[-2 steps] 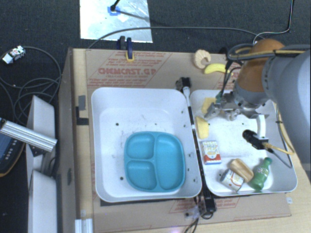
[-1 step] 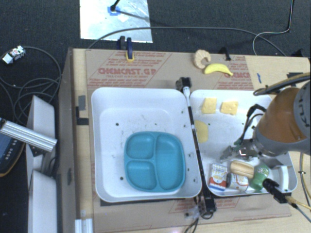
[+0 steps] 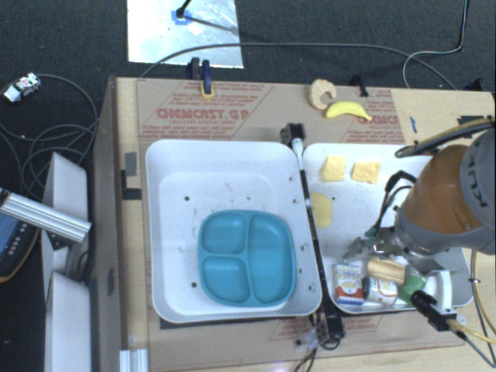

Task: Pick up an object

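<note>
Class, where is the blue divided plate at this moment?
The blue divided plate lies in the left white bin, toward its near right corner, close to the wall shared with the right bin.

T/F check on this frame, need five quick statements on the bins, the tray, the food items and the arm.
1. The blue divided plastic tray lies in the left white bin. True.
2. The yellow banana lies inside the right white bin. False: it lies on the cardboard bench top beyond the bins.
3. Two pale yellow square pieces lie side by side near the far wall of the right bin. True.
4. The grey arm with the orange band reaches over the left bin. False: it is over the right bin, near its front corner.
5. The tray has a single undivided well. False: it has three compartments.
</note>
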`<state>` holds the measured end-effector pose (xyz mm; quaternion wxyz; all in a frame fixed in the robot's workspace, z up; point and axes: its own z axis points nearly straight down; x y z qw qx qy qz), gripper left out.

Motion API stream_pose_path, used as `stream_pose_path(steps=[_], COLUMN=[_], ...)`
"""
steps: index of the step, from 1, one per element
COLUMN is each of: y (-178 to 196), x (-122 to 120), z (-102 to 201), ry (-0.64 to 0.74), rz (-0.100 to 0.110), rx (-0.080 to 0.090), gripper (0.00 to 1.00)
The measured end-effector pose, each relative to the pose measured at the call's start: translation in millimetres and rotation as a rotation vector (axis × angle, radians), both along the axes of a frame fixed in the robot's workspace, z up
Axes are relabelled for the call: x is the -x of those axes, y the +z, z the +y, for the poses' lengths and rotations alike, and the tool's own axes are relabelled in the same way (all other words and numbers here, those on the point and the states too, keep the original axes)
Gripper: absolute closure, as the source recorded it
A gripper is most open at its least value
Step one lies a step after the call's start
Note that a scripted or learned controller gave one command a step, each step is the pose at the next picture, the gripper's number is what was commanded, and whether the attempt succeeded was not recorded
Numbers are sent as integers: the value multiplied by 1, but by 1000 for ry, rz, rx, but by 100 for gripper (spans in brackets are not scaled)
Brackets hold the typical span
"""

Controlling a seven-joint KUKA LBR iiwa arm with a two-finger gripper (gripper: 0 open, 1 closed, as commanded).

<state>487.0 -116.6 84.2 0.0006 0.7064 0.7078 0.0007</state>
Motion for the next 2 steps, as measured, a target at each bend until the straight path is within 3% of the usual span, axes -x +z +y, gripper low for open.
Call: stream_pose_path(steps=[1, 2], y=[99, 82], x=[-67, -89], z=[-88, -44], ry=[-2, 2], rz=[-4, -1], rx=[4, 0], gripper=[0, 0])
